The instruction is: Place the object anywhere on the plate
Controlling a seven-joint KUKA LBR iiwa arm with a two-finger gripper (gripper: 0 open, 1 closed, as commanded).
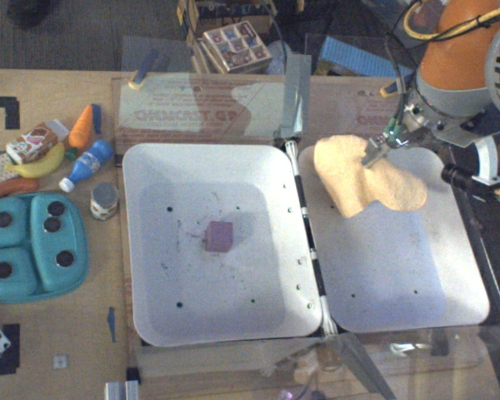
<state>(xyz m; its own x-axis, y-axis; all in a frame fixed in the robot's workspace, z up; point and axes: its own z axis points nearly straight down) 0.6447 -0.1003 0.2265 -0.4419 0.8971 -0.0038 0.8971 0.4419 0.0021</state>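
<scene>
1. Nearest the camera, the front rim of the left bin [225, 337] is seen at the bottom of the camera view, with the right bin [417, 307] touching it along a shared seam.
2. A small purple block [218, 236] is seen lying flat near the middle of the left bin's floor, apart from all four walls.
3. A pale yellow cloth [362, 186] is spread over the upper left part of the right bin, its left edge near the seam between the bins.
4. The gripper [375, 151] is seen at the upper edge of the right bin, its tip on or just above the top of the cloth; whether its fingers are spread or closed cannot be told.
5. From the gripper, the purple block lies at about 8 o'clock, well apart, across the seam and in the other bin. Nothing is seen between the fingers.
6. The arm, grey with an orange band [462, 32], enters from 2 o'clock of the view.
7. A teal sectioned plate [35, 248] rests on the bench at 9 o'clock of the left bin, well apart from the block, outside both bins.
8. Above the plate, a small can [105, 200], a blue bottle [87, 165], a banana [40, 165] and a toy carrot [82, 127] are grouped on the bench.
</scene>
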